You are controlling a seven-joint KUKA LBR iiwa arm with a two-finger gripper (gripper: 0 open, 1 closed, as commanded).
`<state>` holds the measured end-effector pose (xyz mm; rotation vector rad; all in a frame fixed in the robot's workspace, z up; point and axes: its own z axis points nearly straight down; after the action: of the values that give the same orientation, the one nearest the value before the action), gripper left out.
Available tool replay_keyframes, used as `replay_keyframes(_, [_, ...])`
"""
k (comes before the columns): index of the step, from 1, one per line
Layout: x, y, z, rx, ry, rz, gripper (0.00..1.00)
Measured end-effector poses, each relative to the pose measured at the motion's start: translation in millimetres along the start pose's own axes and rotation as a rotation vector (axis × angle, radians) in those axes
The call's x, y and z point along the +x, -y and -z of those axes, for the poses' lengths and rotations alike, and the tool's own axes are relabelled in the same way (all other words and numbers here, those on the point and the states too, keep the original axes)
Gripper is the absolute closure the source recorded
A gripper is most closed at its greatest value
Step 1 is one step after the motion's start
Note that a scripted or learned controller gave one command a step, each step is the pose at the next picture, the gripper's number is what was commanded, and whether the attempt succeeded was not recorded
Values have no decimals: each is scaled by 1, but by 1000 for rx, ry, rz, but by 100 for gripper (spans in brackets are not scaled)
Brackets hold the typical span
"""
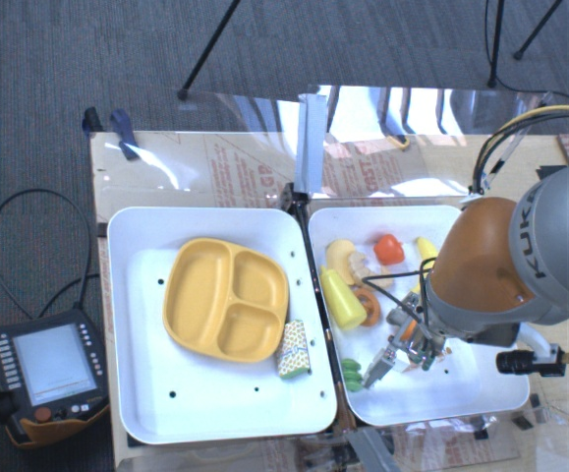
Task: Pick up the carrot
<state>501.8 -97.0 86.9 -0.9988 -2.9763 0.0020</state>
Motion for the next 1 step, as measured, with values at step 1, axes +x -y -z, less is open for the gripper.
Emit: replay_keyframes(1, [-3,1,-1,0,-2,-430,0])
